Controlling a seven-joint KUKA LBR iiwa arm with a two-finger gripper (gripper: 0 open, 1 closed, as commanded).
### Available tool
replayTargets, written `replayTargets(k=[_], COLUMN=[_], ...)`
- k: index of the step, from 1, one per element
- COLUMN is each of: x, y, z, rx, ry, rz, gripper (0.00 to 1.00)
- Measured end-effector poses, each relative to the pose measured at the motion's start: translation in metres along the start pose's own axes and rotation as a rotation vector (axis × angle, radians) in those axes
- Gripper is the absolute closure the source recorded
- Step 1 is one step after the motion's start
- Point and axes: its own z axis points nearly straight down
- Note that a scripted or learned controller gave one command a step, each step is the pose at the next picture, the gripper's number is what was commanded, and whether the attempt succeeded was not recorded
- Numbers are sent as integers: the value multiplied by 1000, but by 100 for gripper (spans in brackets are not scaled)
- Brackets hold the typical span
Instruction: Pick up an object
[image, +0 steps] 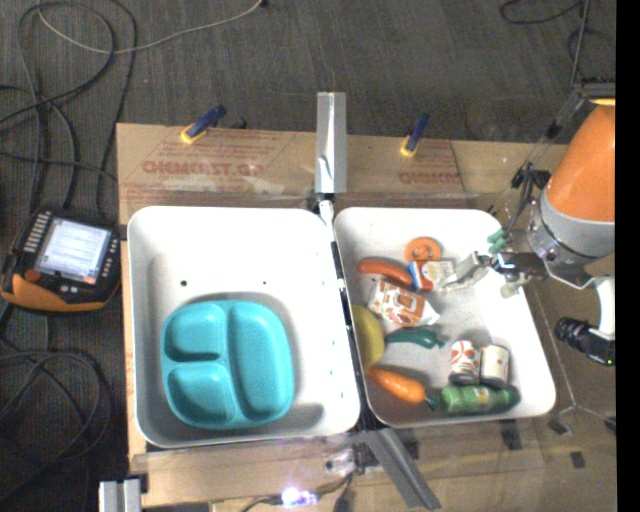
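Over at the right-hand bin's (520, 330) far right edge you've got the gripper (470, 272) reaching in low, pointed at the little cluster near the far wall: a small printed carton (433, 272), an orange round thing (424, 247) just behind it, and a red sausage-looking piece (385, 269) off to the side. The fingers are too small and blurry for me to call them apart or together, so I can't tell, and I don't see anything between them.

What I'd worry about: that carton sits touching its neighbours, so a slightly off approach probably shoves it into the sausage or the snack packet (398, 303) instead of grabbing it. Smooth white plastic floor means stuff will slide rather than stay put. Round items like the two small cans (478, 362) and the green bottle (474, 398) near the front right corner would likely roll away if nudged.

Shapes are mixed: the banana (368, 335) and carrot (397, 384) along the left edge are tapered and slick-looking, and the packet looks crinkly and soft.

Left bin (150, 240) holds a turquoise divided plate (228, 362), glossy and flat, hard to pinch.
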Motion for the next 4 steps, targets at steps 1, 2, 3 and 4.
replayTargets(k=[1, 2, 3, 4], x=[-55, -55, -18, 4], y=[11, 11, 53, 102], z=[-133, -133, -4, 117], rx=[-2, -2, 1, 1], ry=[-4, -4, -1, -2], rz=[118, 117, 157, 237], gripper=[0, 0, 0, 0])
